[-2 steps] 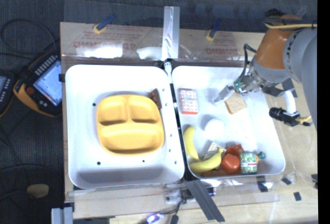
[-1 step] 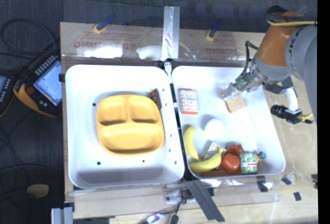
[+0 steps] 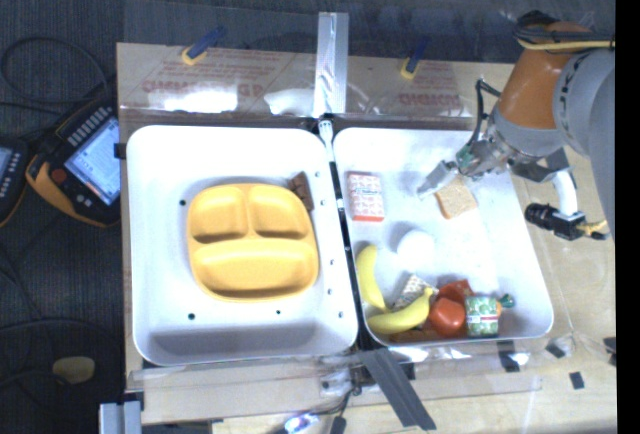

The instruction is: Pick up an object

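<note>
I've got the claw (image 3: 447,176) low in the right bin (image 3: 520,222), upper part. Fingers look spread apart w/ nothing between them, though it's small and a bit blurred, so that's my read, not certain. Nearest obj is the cracker (image 3: 456,201): it sits just below the claw tips and a touch toward the arm side, nearly touching, lying flat, roughly square so no real long axis to align to. I'd judge the next move is a short drop and shift onto it. Red box (image 3: 366,196) lies well off on the far side from the arm; white ball (image 3: 414,244) further below. Bananas (image 3: 385,302) etc are well apart, bottom of bin.
</note>
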Controlling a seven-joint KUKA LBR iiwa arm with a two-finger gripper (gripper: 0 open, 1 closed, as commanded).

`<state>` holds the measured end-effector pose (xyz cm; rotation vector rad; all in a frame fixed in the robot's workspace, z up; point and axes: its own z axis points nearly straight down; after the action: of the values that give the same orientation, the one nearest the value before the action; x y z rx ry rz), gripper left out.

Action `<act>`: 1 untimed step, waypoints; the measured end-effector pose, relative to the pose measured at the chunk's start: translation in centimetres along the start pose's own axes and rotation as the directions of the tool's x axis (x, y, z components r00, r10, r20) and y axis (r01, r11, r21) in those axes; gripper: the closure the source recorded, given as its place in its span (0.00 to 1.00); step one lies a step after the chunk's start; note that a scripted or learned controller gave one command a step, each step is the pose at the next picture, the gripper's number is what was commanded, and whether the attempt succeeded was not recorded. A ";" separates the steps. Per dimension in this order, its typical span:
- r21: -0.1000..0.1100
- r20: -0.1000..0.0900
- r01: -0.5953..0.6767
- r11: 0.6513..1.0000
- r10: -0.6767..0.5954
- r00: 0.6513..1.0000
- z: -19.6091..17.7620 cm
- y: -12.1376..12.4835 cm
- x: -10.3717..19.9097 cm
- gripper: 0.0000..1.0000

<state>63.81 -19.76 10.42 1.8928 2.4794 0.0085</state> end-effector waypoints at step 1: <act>0.006 -0.019 0.063 0.998 -0.063 0.998 0.9 0.8 -1.9 0.00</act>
<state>65.11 -21.39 9.51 1.8248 2.5530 0.0182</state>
